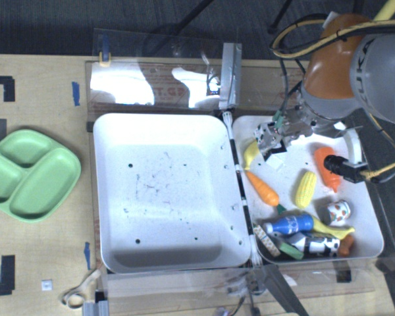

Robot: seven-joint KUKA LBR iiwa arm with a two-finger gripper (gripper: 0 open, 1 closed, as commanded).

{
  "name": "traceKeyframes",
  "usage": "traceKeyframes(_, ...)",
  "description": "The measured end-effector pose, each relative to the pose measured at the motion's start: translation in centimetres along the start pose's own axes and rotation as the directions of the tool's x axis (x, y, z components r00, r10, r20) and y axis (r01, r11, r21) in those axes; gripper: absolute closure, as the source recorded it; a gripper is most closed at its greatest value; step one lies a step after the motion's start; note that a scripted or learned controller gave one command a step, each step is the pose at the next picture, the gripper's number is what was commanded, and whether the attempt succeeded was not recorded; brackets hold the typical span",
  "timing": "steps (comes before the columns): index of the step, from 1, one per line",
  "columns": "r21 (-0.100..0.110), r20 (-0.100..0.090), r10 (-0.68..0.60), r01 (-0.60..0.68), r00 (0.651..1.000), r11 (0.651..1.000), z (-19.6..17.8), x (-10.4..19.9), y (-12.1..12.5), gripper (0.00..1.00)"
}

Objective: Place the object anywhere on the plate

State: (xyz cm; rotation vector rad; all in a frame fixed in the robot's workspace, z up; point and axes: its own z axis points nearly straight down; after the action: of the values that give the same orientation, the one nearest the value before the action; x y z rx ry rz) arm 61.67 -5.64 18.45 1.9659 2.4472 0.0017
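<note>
Gripper (271,139) is hanging over the right bin's (375,226) far-left corner; whether it is gripping anything cannot be told.

Glossy plastic toys are crowding that shallow white bin: a tapered orange carrot (263,187) and a bumpy yellow corn cob (305,187) are lying mid-bin, a blue can (288,226) along the near edge, a curved banana (250,154) against the left wall. The smooth left bin (164,189) is sitting just beside it. A green three-compartment plate (31,174) is resting on the pale wooden bench (39,242) near its left edge.
</note>
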Motion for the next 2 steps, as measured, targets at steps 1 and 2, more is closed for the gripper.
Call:
traceKeyframes(1,0.004,-0.002,0.088,-0.088,0.996,0.996,0.0,4.1,-4.9,1.00)
traceKeyframes(2,0.005,-0.003,-0.038,0.038,0.999,0.999,-2.7,12.9,-10.8,1.00)
